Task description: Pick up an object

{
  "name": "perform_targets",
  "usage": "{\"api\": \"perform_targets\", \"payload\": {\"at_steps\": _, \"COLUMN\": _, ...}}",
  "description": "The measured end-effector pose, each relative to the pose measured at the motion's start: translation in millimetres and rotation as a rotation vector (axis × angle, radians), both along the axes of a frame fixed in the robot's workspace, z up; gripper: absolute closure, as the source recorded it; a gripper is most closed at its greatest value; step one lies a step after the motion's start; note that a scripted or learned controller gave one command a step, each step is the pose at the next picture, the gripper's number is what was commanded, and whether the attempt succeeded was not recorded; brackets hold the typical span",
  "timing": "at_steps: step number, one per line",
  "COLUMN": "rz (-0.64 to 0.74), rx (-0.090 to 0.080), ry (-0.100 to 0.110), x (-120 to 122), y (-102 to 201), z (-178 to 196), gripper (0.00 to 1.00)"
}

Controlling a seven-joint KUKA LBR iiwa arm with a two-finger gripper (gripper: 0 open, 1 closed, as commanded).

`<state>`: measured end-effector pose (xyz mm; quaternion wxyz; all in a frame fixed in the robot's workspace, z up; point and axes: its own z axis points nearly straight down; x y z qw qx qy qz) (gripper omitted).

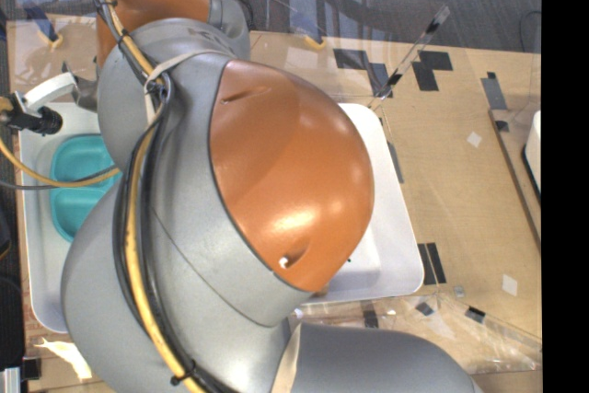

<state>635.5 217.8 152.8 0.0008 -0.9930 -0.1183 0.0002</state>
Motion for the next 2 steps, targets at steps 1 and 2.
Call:
{"api": "perform_targets", "payload": {"at_steps": 1, "rz": -0.028, "rx": 0.000, "ry": 0.000, "x": 12.3, "y": 1.9, "z": 25.4, "gripper": 1.00}}
{"api": "perform_targets", "payload": {"at_steps": 2, "rz": -0.023, "rx": -0.001, "ry": 0.005, "x": -44.3, "y": 1.9, "z": 29.3, "gripper": 1.00}}
